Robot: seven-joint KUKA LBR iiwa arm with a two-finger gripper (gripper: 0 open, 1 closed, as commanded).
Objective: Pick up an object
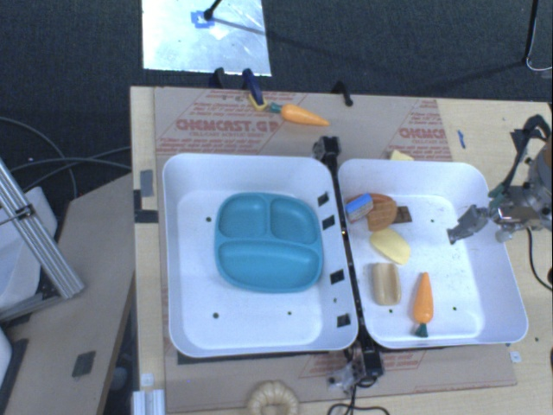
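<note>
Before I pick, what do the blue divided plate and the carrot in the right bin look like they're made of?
Blue divided plate: probably moulded plastic with a matte finish; it has one even colour, soft rounded compartment ridges and no sharp glare.
Carrot in the right bin: looks like toy food, likely plastic or rubber; it has flat uniform orange, a smooth skin and a plain green stub. Too small to tell hard from soft.

Grey metal claw (462, 226), pale grey wrist block, dark cables looping above it

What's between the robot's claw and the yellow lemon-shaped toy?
In the camera view, bare white bin floor separates the gripper from the yellow lemon-shaped toy.
</note>
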